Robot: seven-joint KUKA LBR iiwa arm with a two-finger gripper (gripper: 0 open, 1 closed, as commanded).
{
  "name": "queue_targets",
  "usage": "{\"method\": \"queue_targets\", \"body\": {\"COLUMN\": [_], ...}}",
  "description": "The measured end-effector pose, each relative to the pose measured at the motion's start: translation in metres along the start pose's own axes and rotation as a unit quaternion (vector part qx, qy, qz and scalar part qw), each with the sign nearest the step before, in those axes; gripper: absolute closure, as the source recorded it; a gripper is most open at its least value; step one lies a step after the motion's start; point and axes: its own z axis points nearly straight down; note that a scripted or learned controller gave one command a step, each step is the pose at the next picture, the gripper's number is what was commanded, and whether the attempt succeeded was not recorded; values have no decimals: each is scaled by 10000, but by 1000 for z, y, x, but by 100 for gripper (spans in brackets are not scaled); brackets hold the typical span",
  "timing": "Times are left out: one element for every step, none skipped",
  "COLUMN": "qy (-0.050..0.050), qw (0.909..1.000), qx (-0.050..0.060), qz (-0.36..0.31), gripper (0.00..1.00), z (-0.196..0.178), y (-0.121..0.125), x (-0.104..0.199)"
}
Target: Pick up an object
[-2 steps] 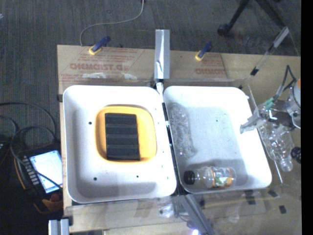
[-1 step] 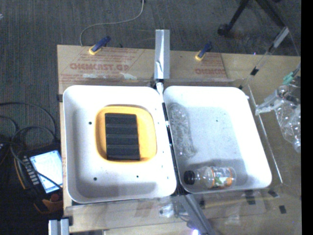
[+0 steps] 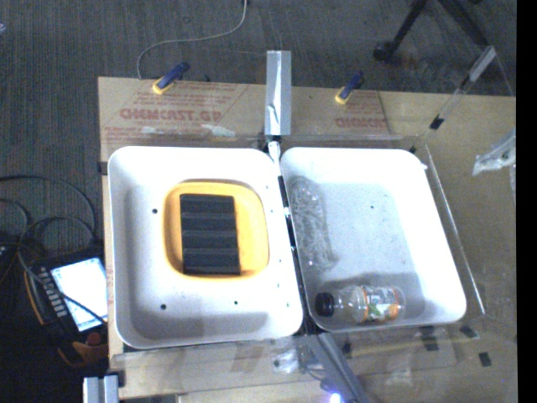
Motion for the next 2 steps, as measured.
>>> {"method": "queue_targets", "body": {"qy": [-2, 2], "qw": [9948, 9829], "qx": [14, 18], "qz": [1020, 1839], "gripper": [0, 0], "z": [1, 1], "y": [6, 7], "x": [-11, -13]}}
